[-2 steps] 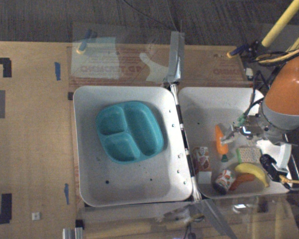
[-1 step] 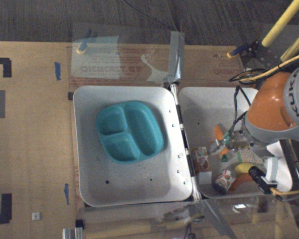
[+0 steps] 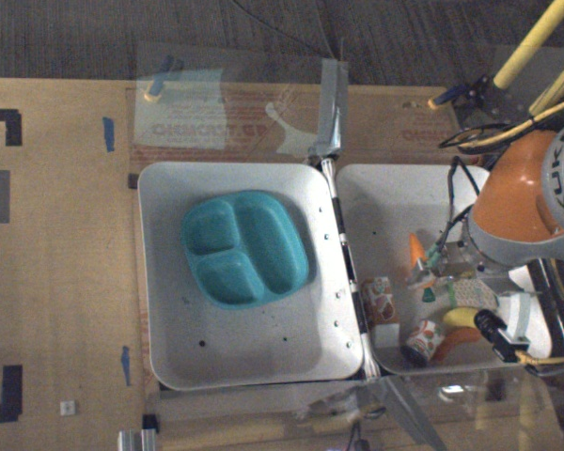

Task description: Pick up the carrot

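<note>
One gripper (image 3: 432,272) is in play, low over the right bin (image 3: 385,191) at the right of the frame, tucked under the grey and orange arm (image 3: 512,209). Whether it is released or clenched, I cannot tell; the wrist hides too much and the tip is a blur of small parts.

Just to its left, right beside it and perhaps touching, lies the carrot (image 3: 415,250), a short orange sliver. Its long axis runs roughly up and down the frame, leaning slightly, with the tip toward the top. So the target sits to the left and a touch above the gripper's end, and nothing shows it caught between anything yet. My call: the grasp is not made, and a short nudge leftward, closing across the carrot's narrow width, is what the move needs.

Crowded neighbourhood, though! Below sit a small carton (image 3: 380,299), a little can (image 3: 420,339), a banana (image 3: 462,318) and a reddish-orange piece (image 3: 451,343) toward the lower right. That one could pass for the carrot.

Further left, the left bin (image 3: 169,346) holds a teal divided plate (image 3: 246,248), well apart from the action.
</note>
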Motion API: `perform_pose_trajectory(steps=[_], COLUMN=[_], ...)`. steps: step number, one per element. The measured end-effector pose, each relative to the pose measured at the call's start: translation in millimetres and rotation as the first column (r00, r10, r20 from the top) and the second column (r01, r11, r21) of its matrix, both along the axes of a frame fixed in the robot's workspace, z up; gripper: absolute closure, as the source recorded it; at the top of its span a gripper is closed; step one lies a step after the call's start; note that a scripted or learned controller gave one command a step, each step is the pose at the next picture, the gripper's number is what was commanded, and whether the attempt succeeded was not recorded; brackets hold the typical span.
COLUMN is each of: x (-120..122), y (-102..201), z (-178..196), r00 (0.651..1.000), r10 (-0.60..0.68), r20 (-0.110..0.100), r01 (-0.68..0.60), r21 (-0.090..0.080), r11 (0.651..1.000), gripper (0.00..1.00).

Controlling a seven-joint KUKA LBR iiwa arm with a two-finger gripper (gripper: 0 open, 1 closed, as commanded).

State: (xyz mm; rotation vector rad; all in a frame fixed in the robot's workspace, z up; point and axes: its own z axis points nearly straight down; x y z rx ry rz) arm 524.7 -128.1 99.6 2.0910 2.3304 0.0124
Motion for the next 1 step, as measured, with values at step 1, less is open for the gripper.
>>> perform_pose_trajectory(steps=[1], x=[-10.1], y=[57.0], z=[84.9], r00=[0.998], r10=[-0.062], r20=[-0.013], r01=[0.062], r21=[0.001], r11=[0.998], gripper=[1.00])
